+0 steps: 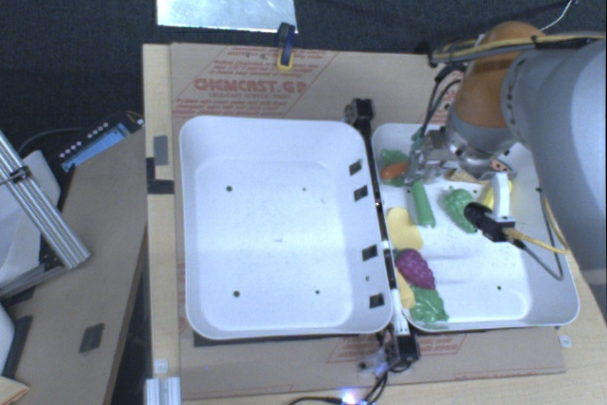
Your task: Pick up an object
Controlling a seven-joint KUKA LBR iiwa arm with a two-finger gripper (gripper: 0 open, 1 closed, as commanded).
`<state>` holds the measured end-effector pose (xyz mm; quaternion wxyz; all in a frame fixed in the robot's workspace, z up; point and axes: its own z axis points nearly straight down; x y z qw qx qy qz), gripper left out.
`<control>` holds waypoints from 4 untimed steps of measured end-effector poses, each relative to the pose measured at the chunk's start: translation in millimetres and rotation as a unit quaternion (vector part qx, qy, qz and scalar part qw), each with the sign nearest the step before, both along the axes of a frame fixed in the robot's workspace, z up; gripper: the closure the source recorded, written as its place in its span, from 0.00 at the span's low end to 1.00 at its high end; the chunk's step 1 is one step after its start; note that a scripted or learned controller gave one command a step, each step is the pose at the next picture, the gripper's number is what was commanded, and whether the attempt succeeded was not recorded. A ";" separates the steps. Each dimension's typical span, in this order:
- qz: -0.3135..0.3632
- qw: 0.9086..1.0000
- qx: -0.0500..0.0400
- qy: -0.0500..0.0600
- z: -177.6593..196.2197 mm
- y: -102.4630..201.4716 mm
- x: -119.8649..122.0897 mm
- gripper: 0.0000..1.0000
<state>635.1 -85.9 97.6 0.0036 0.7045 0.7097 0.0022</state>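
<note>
Pincer (pixel 424 158) low in right bin (pixel 545 303), finger state unclear. Hovers over carrot (pixel 394 172) beside cucumber (pixel 421 202). Risk: crowded toys, grab slips or snags two.

Bins: left bin (pixel 275 232) & right bin (pixel 531 299) white. Toys: purple grape bunch (pixel 415 269), green cucumber (pixel 421 204), yellow piece (pixel 402 230), orange carrot (pixel 393 173). Arm (pixel 560 100) grey w/ orange band.
</note>
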 end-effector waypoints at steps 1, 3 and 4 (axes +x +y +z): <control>-0.004 1.000 0.001 0.006 -14.4 -0.2 -45.4 1.00; 0.001 1.000 0.002 -0.007 310.0 129.9 23.0 1.00; 0.001 1.000 0.002 -0.001 370.3 181.1 34.1 1.00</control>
